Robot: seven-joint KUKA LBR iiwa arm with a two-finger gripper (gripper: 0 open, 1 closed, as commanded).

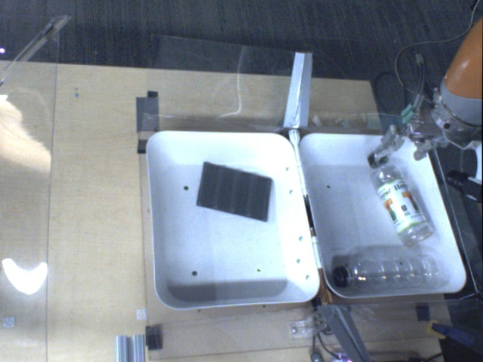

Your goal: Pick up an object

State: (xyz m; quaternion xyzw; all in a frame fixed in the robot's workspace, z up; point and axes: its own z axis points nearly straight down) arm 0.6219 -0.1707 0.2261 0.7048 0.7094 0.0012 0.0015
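A small clear bottle (399, 203) with a white and orange label lies in the right bin (332, 202), its neck pointing to the back. A larger clear ribbed bottle (389, 271) with a black cap lies along that bin's front wall. A dark grey flat pad (235, 191) rests in the left bin (170, 225). My gripper (401, 148) hangs over the back right of the right bin, just beyond the small bottle's neck. Its two fingers (384, 148) stand apart, open, with nothing between them.
A metal divider post (298, 89) rises at the back between the two bins. Clear acrylic panels stand behind the bins and at the left. Cables hang at the upper right by the arm (462, 81).
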